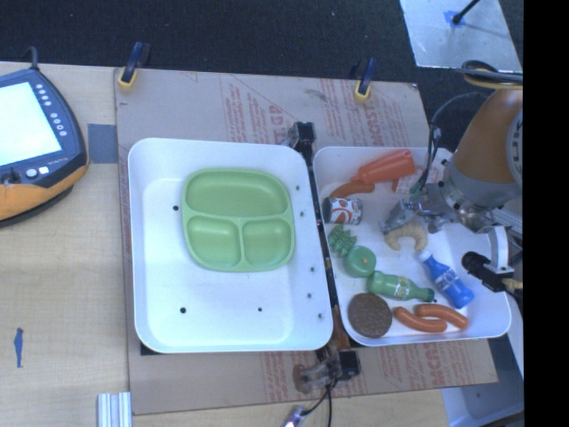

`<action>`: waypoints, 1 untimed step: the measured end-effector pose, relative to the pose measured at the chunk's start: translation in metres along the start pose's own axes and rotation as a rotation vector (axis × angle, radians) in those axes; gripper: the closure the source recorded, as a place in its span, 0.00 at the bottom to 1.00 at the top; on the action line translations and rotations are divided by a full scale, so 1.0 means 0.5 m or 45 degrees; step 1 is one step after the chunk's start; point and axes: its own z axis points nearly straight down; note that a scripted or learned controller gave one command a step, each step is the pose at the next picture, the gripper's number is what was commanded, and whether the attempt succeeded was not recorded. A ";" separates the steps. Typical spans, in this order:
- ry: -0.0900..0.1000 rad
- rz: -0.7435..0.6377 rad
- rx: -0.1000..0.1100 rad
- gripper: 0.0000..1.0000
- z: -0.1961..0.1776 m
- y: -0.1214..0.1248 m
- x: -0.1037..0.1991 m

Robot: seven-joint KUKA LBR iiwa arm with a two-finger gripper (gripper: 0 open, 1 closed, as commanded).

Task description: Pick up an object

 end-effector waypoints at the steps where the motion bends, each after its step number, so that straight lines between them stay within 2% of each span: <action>1: 0.000 0.001 0.000 0.00 0.003 -0.132 -0.070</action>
